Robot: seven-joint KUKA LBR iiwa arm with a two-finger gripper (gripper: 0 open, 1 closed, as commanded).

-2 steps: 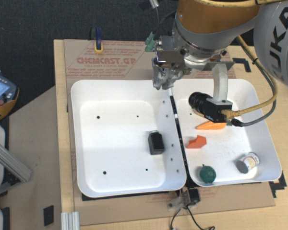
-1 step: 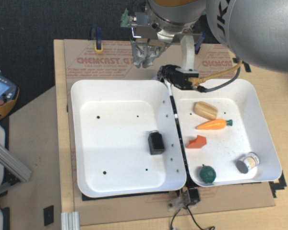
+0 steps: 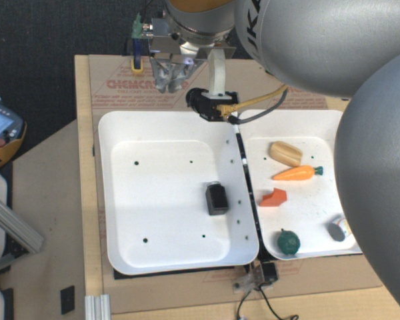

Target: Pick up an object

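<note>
Hovering at twelve o'clock beyond the left bin (image 3: 113,179), the gripper (image 3: 171,79) carries nothing, fingers close together; a black block (image 3: 217,199) sits in that bin toward four o'clock.

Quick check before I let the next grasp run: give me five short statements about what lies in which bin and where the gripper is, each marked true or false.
1. The black block lies in the left bin. True.
2. The carrot lies in the left bin. False: it lies in the right bin, below the tan piece.
3. The gripper is above the cardboard beyond the bins. True.
4. The green round object touches the carrot. False: they lie apart, with the red piece between.
5. The red piece lies beside the divider, in the right bin. True.
</note>
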